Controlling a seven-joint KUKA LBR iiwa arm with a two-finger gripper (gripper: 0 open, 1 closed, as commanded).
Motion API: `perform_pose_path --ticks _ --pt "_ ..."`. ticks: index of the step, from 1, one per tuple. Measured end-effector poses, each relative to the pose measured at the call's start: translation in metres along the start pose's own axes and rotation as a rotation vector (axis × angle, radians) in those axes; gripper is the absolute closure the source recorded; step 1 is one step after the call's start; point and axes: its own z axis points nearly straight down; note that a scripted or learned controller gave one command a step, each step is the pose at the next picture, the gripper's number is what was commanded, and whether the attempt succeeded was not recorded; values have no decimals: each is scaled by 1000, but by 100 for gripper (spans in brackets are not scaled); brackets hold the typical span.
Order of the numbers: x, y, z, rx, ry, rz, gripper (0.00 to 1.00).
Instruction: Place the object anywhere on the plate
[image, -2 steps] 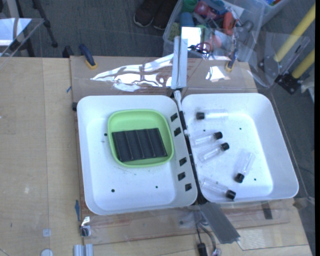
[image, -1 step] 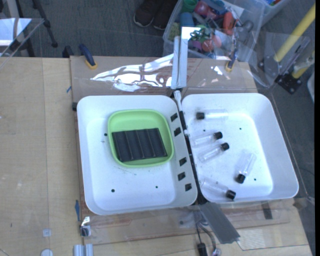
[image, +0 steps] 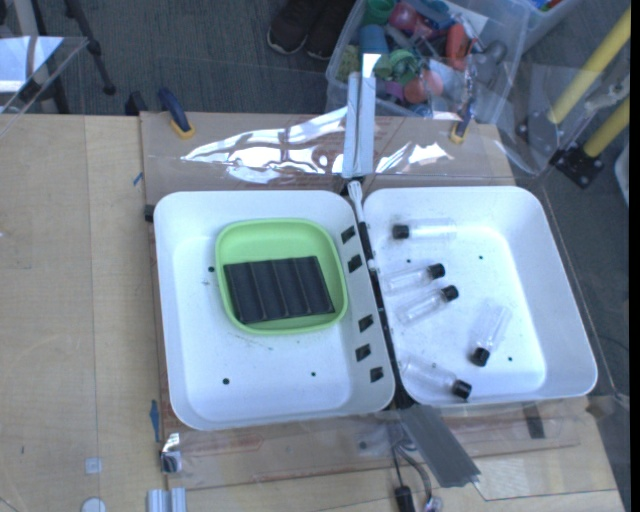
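Five clear vials with black caps lie in the right bin (image: 556, 262), all on their sides and none touching another. You've got:
- vial one (image: 426, 231) near the far wall, cap pointing left;
- vial two (image: 412, 277) and vial three (image: 426, 303) close to the divider, roughly parallel, caps toward the right;
- vial four (image: 489, 333) further right, nearly lengthwise, cap at the near end;
- vial five (image: 436, 381) by the near wall, cap at its right end.

So the task's objects all sit in the right bin, well apart from the plate.

The green plate (image: 281, 231) is in the left bin (image: 178, 330), toward the far right of it, close to the divider. A dark ribbed slab (image: 278, 290) lies flat on the plate and covers most of its floor.

A row of small black tabs (image: 362, 322) runs along the seam between the bins.

Gripper state: you can't tell from this view, so don't assume a grasp.

Behind the bins there's crinkled shiny film (image: 290, 152), and past that a clear tub of coloured items (image: 430, 40).
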Motion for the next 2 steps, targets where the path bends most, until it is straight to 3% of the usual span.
perform_pose_path --ticks 2 --pt "0 0 0 0 0 1 0"
